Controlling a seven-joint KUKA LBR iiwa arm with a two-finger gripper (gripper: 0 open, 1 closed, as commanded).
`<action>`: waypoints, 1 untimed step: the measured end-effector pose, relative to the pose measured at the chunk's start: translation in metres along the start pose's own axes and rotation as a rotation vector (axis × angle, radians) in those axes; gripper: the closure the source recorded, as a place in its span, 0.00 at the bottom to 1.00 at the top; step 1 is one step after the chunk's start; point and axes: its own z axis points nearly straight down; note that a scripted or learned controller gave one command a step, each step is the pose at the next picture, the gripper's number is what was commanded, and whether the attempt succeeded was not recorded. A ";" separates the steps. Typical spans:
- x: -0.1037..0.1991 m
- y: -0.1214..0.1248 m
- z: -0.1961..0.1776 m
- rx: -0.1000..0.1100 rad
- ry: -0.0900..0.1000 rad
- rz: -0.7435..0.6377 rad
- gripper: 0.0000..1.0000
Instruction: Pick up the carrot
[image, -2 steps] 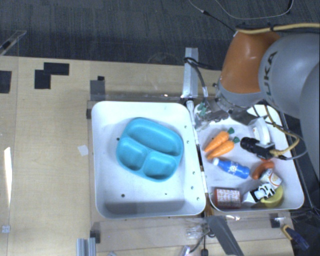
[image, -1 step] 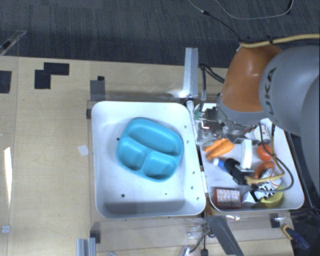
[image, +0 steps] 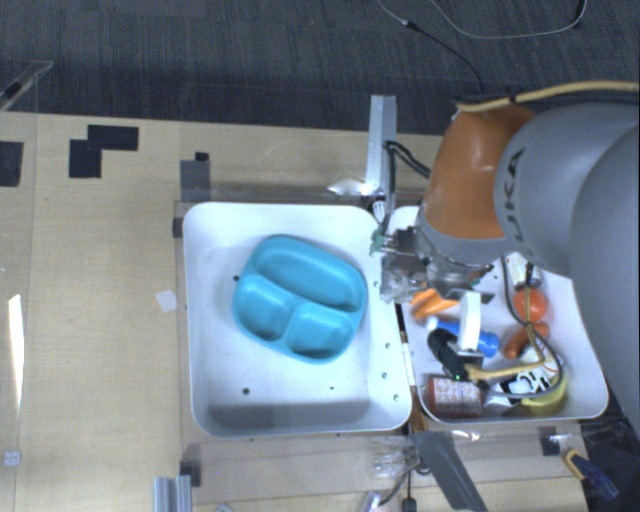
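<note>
The carrot (image: 433, 301) is a small orange piece lying in the right bin (image: 590, 385) near its left wall. Part of it is covered by the arm's wrist. My gripper (image: 399, 272) hangs low over the wall between the two bins, just left of and above the carrot. The grey metal gripper body and the orange band of the arm hide what lies directly beneath it. I see nothing held.
A blue divided plate (image: 298, 297) lies in the left bin (image: 215, 400). The right bin also holds a blue and white bottle (image: 471, 331), a red-orange fruit (image: 531, 305), a banana (image: 545, 402) and a brown packet (image: 455, 396), crowded near the carrot.
</note>
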 end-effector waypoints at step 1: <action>-0.053 -0.005 -0.026 -0.007 -0.001 -0.807 1.00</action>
